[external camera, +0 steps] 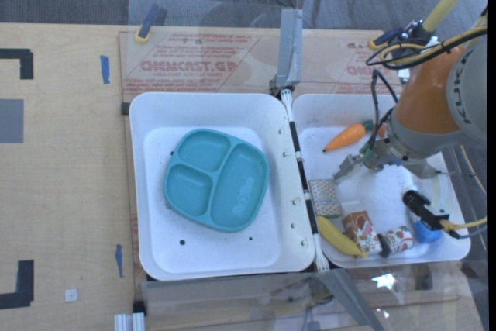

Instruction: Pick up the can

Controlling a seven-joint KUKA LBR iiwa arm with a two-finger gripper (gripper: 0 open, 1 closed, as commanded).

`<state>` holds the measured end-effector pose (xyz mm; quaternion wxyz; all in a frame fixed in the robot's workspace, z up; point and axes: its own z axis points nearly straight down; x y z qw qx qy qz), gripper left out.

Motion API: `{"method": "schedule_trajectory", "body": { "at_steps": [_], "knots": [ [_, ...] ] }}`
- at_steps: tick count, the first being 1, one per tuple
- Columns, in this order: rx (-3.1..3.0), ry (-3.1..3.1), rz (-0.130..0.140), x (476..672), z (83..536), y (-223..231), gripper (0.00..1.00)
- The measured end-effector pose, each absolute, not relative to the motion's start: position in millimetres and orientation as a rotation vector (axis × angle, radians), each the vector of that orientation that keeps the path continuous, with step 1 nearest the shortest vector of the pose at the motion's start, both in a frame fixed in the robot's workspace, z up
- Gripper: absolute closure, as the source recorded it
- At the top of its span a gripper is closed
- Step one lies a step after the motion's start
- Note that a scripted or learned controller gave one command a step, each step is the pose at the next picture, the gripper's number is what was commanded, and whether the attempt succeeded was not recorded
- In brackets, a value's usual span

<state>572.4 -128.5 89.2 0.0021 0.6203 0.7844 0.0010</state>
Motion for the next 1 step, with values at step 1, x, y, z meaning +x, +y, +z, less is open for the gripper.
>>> {"method": "schedule_trajectory", "body": {
  "at_steps": [1],
  "knots": [
    [1.91, 2.495, 0.0, 479.1, 134.0, -189.0, 0.0]
  ]
}}
